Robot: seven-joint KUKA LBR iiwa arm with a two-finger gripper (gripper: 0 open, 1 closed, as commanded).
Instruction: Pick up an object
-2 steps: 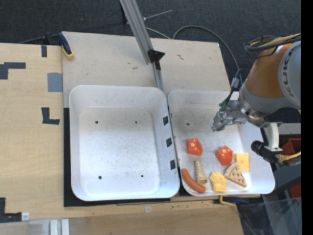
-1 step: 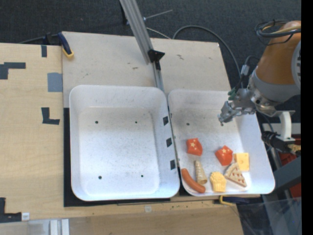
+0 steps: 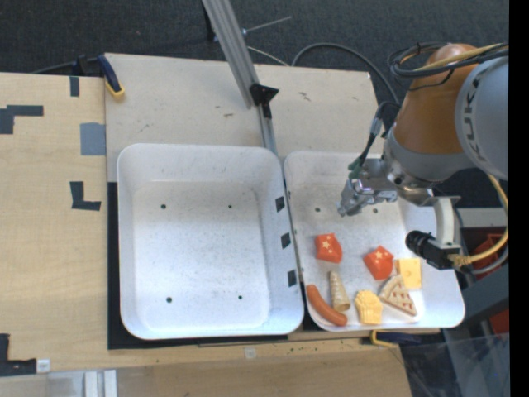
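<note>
From above, the jaws (image 3: 354,201) hang over the right bin (image 3: 318,172), over its bare upper floor, but their spread is too small and blurred to call; nothing is visibly pinched. The toy foods sit lower down: two red pieces (image 3: 328,247), a sausage (image 3: 326,305), a cone (image 3: 339,290), corn (image 3: 369,307), cheese (image 3: 410,272). "KU" reads on the arm (image 3: 463,114), cut off at the edge.

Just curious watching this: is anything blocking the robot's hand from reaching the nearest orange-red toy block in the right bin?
Nothing visible does. The hand hovers above bare floor of the right white bin, and the orange-red toy block lies below it in the view, apart from its neighbours.
</note>
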